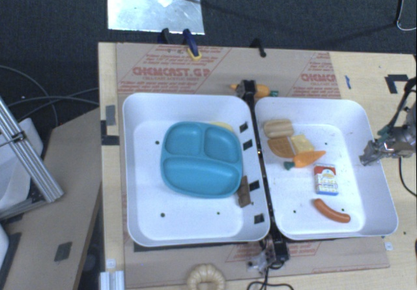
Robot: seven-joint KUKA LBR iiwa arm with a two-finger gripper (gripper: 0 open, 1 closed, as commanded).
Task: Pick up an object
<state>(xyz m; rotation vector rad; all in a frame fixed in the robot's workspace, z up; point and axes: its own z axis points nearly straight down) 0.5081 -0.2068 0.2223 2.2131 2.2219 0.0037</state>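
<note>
The right bin (365,152) holds several toy foods: a bread roll (278,128), a brown slice (281,146), a yellow piece (301,143), an orange carrot (307,159), a small red-and-white box (326,179) and a sausage (331,211). My gripper (376,150) hangs at that bin's right rim, well right of the box and carrot. Nothing shows between its fingers.
The left bin (143,152) carries a blue divided plate (201,158) and a small brown item (244,192) at its right wall. A yellow object (262,91) lies behind the bins, and a beige ring (207,277) lies in front of them. Clips line the divider.
</note>
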